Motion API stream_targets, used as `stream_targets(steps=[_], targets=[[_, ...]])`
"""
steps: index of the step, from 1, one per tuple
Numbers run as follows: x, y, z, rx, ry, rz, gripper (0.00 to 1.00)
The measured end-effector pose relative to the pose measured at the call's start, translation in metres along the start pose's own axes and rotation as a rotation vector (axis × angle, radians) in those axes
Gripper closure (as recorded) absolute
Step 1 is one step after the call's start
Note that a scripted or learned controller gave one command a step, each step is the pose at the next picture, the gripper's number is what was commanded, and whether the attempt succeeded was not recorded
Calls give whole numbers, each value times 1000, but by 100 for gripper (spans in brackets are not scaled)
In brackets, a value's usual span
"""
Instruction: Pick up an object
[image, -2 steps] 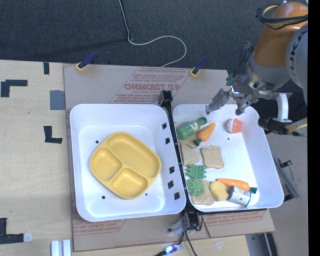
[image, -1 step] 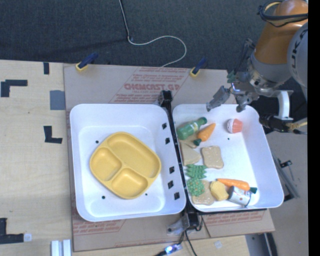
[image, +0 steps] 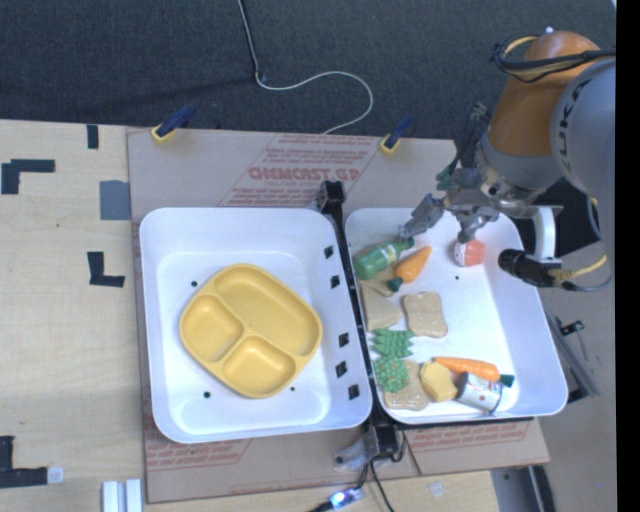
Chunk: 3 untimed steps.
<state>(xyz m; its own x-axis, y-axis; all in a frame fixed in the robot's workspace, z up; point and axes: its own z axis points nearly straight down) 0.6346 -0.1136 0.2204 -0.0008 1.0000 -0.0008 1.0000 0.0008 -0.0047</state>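
The hand (image: 447, 227) is hovering with fingers spread and released over the far end of the right bin (image: 530, 330), between the green bottle (image: 380, 259) and a red-white object (image: 469, 252).

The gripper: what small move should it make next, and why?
Probably lower straight down. The gripper hangs open over the far end of the right bin with nothing between its fingers; the green bottle and a carrot lie just beside it, toward the left bin.
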Motion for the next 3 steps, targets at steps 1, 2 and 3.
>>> stream_targets(steps=[1, 2, 3], targets=[[-6, 7, 56, 0, 0, 0, 0], [-7, 3, 100, 1, 0, -1, 0], [-6, 3, 137, -3, -1, -1, 0]])
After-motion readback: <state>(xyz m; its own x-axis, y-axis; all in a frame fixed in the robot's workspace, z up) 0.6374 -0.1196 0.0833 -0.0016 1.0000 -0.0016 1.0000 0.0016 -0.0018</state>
